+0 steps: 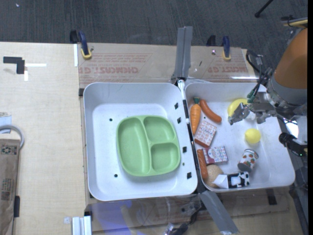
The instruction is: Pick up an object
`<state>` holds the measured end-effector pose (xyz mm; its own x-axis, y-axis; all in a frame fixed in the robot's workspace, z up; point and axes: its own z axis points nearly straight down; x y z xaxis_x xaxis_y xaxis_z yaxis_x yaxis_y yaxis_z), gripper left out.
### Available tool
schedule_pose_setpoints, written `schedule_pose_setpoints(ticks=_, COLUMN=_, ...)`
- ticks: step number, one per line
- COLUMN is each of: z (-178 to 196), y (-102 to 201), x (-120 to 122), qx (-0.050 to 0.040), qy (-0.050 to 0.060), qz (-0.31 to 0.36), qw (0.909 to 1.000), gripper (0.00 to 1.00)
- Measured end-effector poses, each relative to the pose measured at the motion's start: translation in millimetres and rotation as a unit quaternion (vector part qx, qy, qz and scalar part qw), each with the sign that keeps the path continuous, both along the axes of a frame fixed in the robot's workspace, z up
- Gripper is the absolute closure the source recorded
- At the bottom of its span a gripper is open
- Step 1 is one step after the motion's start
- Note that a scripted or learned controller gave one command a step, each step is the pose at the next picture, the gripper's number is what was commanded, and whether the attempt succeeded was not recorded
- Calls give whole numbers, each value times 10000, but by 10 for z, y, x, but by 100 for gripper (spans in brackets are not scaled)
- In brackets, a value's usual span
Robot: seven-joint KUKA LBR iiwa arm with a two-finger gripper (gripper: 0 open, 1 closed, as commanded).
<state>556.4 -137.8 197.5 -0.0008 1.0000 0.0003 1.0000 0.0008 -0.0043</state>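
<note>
The right bin [274, 182] holds several small items. An orange carrot [194, 116] and a red sausage [210, 110] lie at its left. A yellow ball [253, 135] sits mid-right. A larger yellow piece [236, 105] lies at the back, partly hidden by my gripper [238, 115], which hangs just over it, above the bin's back middle. Nothing shows held in it. Toward the front are a patterned box [206, 132], a small card [217, 154], a printed can [248, 158], a bread roll [213, 172] and a black-and-white toy [238, 179].
The left bin [98, 106] carries a green divided plate [148, 145]. A grey divider bar [184, 53] runs between the bins at the back. Clamps [84, 49] hold a cardboard sheet behind them. The grey arm with its orange band [296, 67] enters over the right bin's right rim.
</note>
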Motion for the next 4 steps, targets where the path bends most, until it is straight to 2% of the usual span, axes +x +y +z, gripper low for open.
schedule_pose_setpoints(ticks=1, z=-1065, y=-630, x=-790, qx=6, qy=-14, qz=747, qw=9972, gripper=0)
schedule_pose_setpoints(ticks=2, z=-1060, y=-672, x=-765, qx=4, qy=-17, qz=446, qw=9990, gripper=0)
schedule_pose_setpoints(ticks=3, z=-1060, y=-671, x=-764, qx=3, qy=-17, qz=447, qw=9990, gripper=0)
schedule_pose_setpoints(ticks=4, z=-974, y=-677, x=-761, qx=3, qy=-17, qz=439, qw=9990, gripper=100)
